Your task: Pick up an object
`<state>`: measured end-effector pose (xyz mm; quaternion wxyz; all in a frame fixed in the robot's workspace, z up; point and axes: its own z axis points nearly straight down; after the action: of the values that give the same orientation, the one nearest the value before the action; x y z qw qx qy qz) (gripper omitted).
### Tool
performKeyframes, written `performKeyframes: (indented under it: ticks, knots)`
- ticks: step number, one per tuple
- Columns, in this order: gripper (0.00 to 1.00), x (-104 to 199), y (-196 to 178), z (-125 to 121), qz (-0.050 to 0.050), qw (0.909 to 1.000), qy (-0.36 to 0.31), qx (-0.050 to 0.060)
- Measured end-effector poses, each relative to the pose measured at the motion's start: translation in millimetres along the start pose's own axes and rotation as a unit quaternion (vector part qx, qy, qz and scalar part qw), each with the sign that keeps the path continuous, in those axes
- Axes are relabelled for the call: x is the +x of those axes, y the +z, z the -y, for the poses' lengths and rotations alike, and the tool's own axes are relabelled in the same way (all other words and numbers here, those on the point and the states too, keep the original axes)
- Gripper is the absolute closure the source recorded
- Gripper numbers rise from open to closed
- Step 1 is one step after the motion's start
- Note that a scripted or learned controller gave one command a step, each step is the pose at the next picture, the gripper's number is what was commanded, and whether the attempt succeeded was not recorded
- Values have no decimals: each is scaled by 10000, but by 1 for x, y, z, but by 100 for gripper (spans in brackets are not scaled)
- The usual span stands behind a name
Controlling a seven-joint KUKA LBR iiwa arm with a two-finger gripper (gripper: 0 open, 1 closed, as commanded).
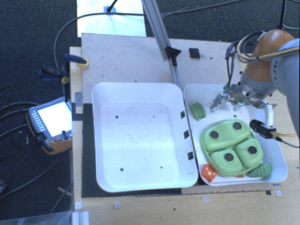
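The right bin [190, 90] holds a large light-green moulded toy with three dark-centred domes [231, 147]. A small ribbed green piece [197, 110] lies near the bin's left wall. A red-orange object [208, 173] sits at the front left corner, and a bumpy dark-green item [260, 171] rests at the front right. My gripper [229, 100] hangs over the back of the right bin, behind the domed toy and to the right of the ribbed piece. Its metal fingers spread apart with nothing between them.
The left bin [101, 125] stands beside the right one. A metal pole [157, 25] slants across the back board. A teach pendant [50, 123] lies off the bench at the left, with cables on the floor. Cables trail along the arm at the right.
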<state>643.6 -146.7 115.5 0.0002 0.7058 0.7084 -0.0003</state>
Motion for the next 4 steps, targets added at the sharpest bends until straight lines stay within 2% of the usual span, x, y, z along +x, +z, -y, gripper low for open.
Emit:
performKeyframes:
  ticks: [1, 2, 4]
  knots:
    - [0, 0, 32, -1, 2, 10000, -3, -6]
    - [100, 0, 18, -3, 12, 10000, -8, -45]
    - [100, 4, -100, 5, 4, 10000, -7, -39]
